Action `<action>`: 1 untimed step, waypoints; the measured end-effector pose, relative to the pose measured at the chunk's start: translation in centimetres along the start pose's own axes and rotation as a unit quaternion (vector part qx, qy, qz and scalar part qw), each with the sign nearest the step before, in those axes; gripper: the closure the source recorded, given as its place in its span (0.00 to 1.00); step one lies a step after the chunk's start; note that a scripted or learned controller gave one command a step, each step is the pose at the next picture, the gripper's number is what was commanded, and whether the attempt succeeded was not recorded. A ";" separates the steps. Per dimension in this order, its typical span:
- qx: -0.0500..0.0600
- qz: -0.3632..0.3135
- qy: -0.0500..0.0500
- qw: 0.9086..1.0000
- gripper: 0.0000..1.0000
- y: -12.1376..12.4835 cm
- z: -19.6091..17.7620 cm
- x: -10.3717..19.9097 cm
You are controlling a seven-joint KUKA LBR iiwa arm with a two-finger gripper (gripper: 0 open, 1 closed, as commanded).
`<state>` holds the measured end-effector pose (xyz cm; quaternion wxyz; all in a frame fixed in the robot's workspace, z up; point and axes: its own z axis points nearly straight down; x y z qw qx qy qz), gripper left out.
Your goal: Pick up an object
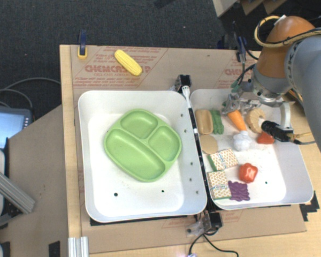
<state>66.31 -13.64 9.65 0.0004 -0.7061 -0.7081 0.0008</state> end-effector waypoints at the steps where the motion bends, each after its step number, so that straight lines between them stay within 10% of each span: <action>1: -0.004 -0.002 0.002 1.000 1.00 -3.3 -9.4 7.7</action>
